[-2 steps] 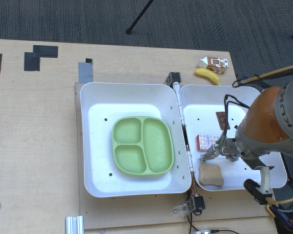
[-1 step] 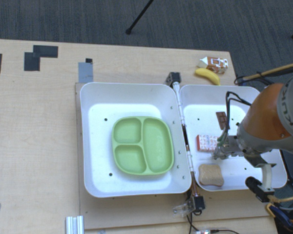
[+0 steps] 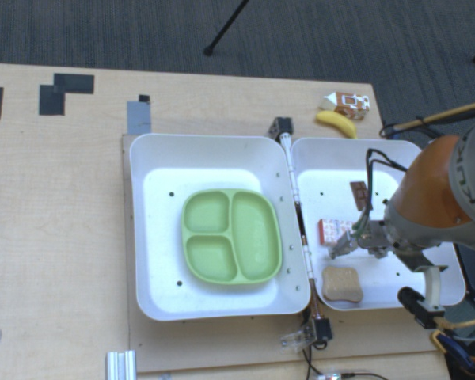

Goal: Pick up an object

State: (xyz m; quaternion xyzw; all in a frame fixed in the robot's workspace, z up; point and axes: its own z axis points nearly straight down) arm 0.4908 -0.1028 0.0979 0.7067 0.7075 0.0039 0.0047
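My gripper (image 3: 347,244) hangs low over the right bin (image 3: 309,172), near its middle. A small red and white box (image 3: 329,229) lies just to its left, touching or nearly touching it. A tan, bread-like block (image 3: 342,284) rests at the bin's front left corner, just below the gripper. Farther back in the same bin lies a small brown bar (image 3: 358,193). The arm's orange band (image 3: 429,190) and grey wrist hide the right half of this bin.
The left bin (image 3: 154,236) holds a green divided plate (image 3: 231,237). Behind the right bin, a banana (image 3: 336,123) and a small carton (image 3: 348,101) lie on the bench. A ridge with clamps separates the two bins.
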